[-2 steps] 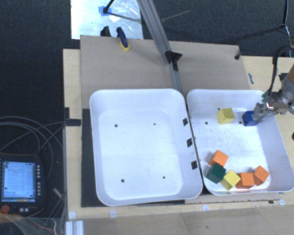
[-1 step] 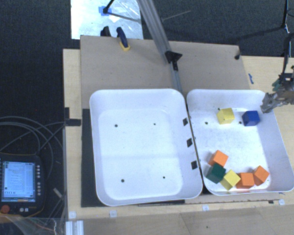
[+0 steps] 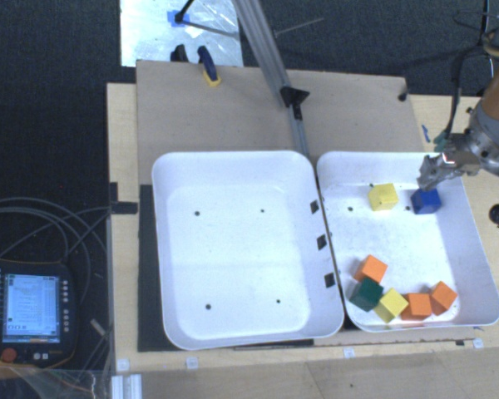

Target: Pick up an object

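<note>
**Upper right of the frame: gripper over a blue cube**

Toward the upper right, a blue cube [image 3: 426,201] is sitting in the right bin [image 3: 474,248], with the gripper [image 3: 433,175] hanging just above it; whether its fingers are spread or pressed together I cannot tell. A yellow cube [image 3: 383,196] is lying near, to its left. Lower in this bin, orange cubes [image 3: 371,268], a green cube [image 3: 367,293] and another yellow one [image 3: 392,304] are clustering together. The left bin [image 3: 170,223] is lying beside it, left of centre.
</note>
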`<state>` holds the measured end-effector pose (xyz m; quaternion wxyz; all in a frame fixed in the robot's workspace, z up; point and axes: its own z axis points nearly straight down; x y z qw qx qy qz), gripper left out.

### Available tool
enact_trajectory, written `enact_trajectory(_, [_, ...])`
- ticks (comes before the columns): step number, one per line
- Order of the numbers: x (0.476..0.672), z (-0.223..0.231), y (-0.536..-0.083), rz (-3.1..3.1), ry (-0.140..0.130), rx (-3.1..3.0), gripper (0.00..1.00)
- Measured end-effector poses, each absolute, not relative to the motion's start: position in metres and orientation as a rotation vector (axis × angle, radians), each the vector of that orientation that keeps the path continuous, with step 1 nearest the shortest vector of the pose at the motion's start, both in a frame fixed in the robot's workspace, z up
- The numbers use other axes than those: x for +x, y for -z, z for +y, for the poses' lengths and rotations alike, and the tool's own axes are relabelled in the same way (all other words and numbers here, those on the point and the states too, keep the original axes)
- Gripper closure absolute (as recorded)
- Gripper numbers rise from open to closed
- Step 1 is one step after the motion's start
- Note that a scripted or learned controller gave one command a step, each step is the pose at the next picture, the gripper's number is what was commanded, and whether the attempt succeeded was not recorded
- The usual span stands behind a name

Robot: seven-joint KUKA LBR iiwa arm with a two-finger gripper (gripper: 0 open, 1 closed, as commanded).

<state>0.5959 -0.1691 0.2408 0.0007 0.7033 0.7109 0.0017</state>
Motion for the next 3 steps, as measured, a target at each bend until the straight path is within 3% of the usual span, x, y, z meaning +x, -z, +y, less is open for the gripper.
enact_trajectory(3, [0.603,-0.001,-0.234,2.235,-0.006,2.208,1.0])
